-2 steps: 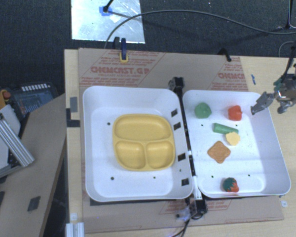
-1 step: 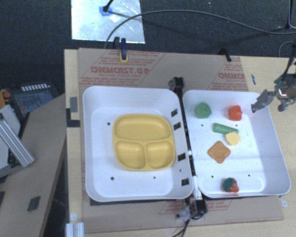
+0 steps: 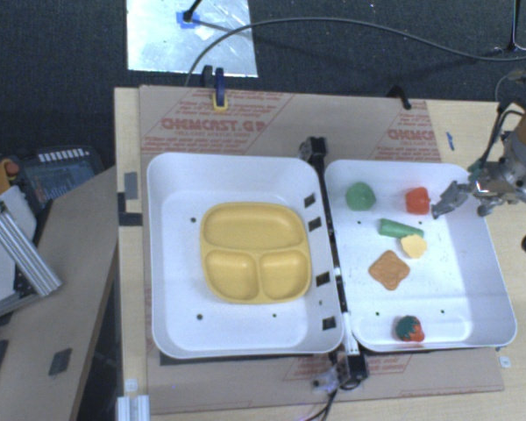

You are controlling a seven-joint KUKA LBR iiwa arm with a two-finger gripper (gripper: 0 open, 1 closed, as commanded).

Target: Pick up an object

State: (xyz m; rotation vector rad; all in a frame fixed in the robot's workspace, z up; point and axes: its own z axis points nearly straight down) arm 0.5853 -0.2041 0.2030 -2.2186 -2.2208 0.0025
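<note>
The right bin [image 3: 473, 261] holds several small toy items. A green round piece [image 3: 360, 196] lies at its far left, with a red block [image 3: 417, 201] to the right of it. A green stick [image 3: 400, 228] touches a pale yellow piece [image 3: 413, 246]. Nearer the front lie an orange-brown flat piece [image 3: 388, 270] and a red-and-green ball [image 3: 409, 328]. My gripper [image 3: 466, 204] hovers over the bin's far right part, just right of the red block. It is open, its fingers [image 3: 446, 200] spread, and nothing sits between them.
The left bin [image 3: 171, 261] carries a yellow divided tray [image 3: 254, 253]. A black hinge strip [image 3: 326, 235] runs between the bins. Cables cross the dark floor behind the bench, and a metal rail [image 3: 17, 244] lies at the left.
</note>
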